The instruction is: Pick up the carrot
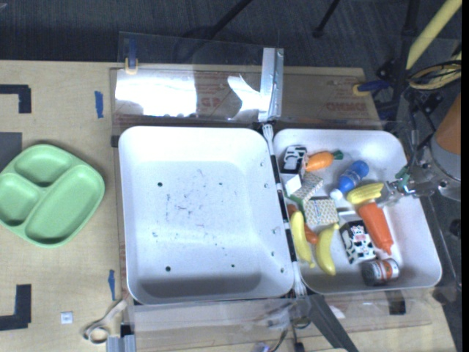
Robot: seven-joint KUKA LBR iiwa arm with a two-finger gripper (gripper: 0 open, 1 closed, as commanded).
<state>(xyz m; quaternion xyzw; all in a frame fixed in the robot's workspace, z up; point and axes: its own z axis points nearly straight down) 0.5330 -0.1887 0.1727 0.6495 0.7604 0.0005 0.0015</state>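
My gripper (pixel 405 185) sits at the right edge of the right bin (pixel 421 266), right of frame centre, just above the rim. I cannot tell how far my fingers are spread, and nothing shows between them. The carrot (pixel 319 160) lies in the upper part of that bin, orange with a green tip pointing right, well apart from me. Just left of me are a yellow piece (pixel 366 193) and a blue bottle (pixel 352 175). An orange bottle (pixel 377 227) lies below me. 2 bananas (pixel 313 245) rest along the bin's left side. The left bin (pixel 198 211) fills the frame's centre, and a green divided plate (pixel 48 194) sits at far left.
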